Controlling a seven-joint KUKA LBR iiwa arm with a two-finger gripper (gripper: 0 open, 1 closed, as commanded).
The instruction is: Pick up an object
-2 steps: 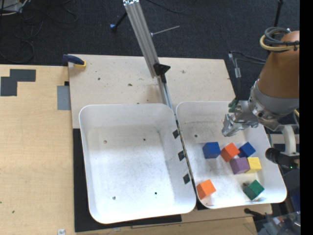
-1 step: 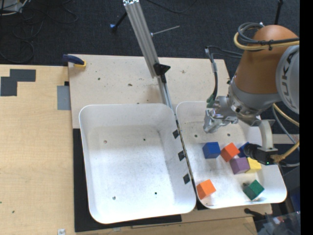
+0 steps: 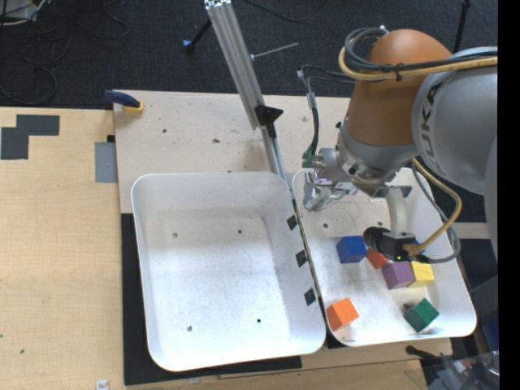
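Camera view, from above and at a slant: the arm (image 3: pixel 422 112) reaches in from the right and carries the jaws (image 3: pixel 319 195) over the upper left corner of the right bin (image 3: pixel 455 319), close beside the wall it shares with the left bin (image 3: pixel 219 283). Whether the jaws stand open or closed cannot be told; the metal parts at the tip blur together. Nothing is seen held between them.

Candidate objects lie in the right bin, all below and to the right of the jaws. Blue cube (image 3: pixel 351 249) is nearest, just below and right. Beyond it a cluster: red block (image 3: pixel 376 258), purple cube (image 3: pixel 397 273) and yellow cube (image 3: pixel 422 273), touching or nearly so. Orange cube (image 3: pixel 343 312) sits well below the jaws, near the dividing wall. Green cube (image 3: pixel 421 314) is farthest, toward the bin's lower right.

Judgement on the step in hand: the jaws are not yet over any object. Blue cube is the soundest choice, being near and standing apart from its neighbours. Centre above it, align with its flat sides, then descend straight. The cluster risks a jammed or double grasp.

Obscured: a black fitting with cable (image 3: pixel 388 240) overlaps the red block, leaving its shape unclear. The counter (image 3: pixel 187 136) behind the bins is partly masked by a slanted metal rail (image 3: pixel 240 59)
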